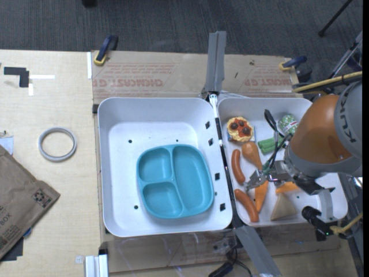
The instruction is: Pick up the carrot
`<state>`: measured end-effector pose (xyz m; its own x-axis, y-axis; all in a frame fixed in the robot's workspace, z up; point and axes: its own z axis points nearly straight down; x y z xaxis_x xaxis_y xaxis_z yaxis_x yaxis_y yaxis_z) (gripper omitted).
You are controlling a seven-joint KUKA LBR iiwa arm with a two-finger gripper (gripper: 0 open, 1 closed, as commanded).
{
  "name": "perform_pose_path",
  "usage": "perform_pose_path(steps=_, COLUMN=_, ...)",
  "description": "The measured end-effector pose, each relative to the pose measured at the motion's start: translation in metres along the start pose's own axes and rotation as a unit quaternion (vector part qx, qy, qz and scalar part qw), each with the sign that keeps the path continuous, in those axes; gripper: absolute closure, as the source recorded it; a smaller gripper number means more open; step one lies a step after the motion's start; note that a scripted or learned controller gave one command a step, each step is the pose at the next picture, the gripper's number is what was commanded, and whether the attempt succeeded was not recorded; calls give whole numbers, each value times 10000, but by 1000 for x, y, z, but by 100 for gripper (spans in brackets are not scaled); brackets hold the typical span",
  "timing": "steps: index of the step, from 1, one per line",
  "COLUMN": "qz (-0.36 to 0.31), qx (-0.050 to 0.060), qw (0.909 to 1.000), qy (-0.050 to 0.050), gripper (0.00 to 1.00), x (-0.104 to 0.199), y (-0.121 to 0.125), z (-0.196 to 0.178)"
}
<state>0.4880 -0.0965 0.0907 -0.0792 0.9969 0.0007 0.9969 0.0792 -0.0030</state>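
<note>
- My hand (258, 182) is down in the right bin (300, 104), reaching in from the right, with my grey arm and its orange band (320, 133) above it.
- The carrot (261, 195) lies in the lower middle of that bin, its length running roughly up and down, and my fingertips sit right at its upper end.
- I cannot tell whether my fingers are spread or closed, or whether the carrot is between them; they are dark, small and tangled with the objects around them.
- Just left of the carrot, a reddish sausage (247, 205) lies at a slant near the bin's lower left corner, and another sausage (236, 165) stands upright above it along the left wall.
- A tan drumstick-shaped piece (252, 153) lies between the upper sausage and my hand.
- A small round pizza (240, 129) with dark toppings sits near the top left of the right bin.
- Green pieces (267, 145) and a round green-and-white item (287, 123) lie near the top, partly under my arm.
- A pale wedge (282, 208) rests to the right of the carrot, close to the bin's lower edge.
- The left bin (115, 154) carries a teal divided plate (174, 180).
- On the counter (46, 97) to the left lie a roll of tape (57, 143) and a brown cardboard box (20, 201).
</note>
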Motion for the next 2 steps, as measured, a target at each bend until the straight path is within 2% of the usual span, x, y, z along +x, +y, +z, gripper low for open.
perform_pose_path(steps=1, qz=23, qx=4, qw=10000, qy=-2, gripper=100, x=-1, y=0, z=-8)
perform_pose_path(steps=2, qz=729, qx=-7, qw=9973, qy=-7, gripper=100, x=61, y=19, z=-100)
